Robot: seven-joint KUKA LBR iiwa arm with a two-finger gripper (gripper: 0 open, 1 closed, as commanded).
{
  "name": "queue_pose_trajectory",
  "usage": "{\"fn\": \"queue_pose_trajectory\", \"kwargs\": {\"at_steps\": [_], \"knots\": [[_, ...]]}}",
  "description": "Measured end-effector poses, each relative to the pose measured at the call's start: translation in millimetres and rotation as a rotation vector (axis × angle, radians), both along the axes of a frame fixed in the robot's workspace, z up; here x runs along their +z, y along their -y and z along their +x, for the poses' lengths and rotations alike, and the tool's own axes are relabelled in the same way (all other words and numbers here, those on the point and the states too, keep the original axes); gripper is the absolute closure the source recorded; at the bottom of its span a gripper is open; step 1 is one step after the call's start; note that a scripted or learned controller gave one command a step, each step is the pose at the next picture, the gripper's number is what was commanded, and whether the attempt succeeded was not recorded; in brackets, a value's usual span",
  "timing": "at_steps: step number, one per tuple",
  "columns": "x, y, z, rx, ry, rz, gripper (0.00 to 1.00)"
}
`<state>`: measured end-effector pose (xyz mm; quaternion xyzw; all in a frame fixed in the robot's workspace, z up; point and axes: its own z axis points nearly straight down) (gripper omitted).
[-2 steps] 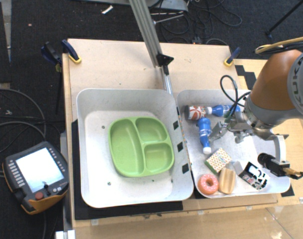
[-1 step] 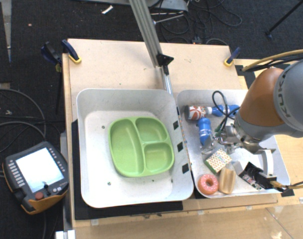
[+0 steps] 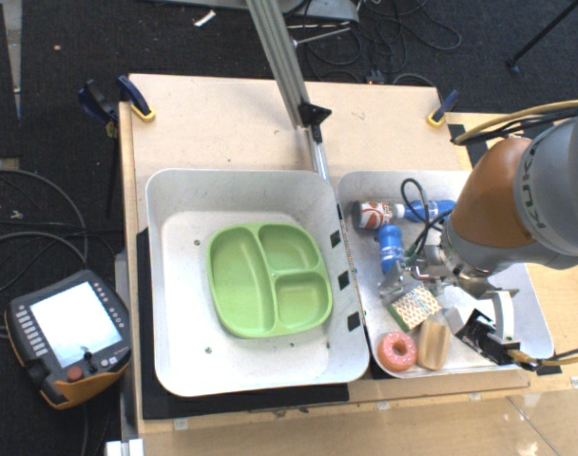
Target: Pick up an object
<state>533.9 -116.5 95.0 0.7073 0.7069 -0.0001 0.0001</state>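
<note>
My gripper hangs low in the right bin, under the grey arm with the orange band. It is just above a checkered green and yellow packet and right beside the lower end of a blue bottle. A red and white can lies at the bin's far left. Near the front edge are a pink donut and a tan block. A second blue item with a black loop lies behind the gripper, partly hidden by the arm.
The left bin holds a green divided plate. A metal pole slants down to the gap between the bins. A teach pendant sits off the bench at the left.
</note>
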Motion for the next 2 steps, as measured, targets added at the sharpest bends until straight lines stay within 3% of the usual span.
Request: {"fn": "queue_pose_trajectory", "kwargs": {"at_steps": [1, 2], "knots": [[11, 0, 1, 0.0, 0.002, 0.0, 1.0], [74, 2, 5, 0.003, 0.006, -0.001, 1.0]]}}
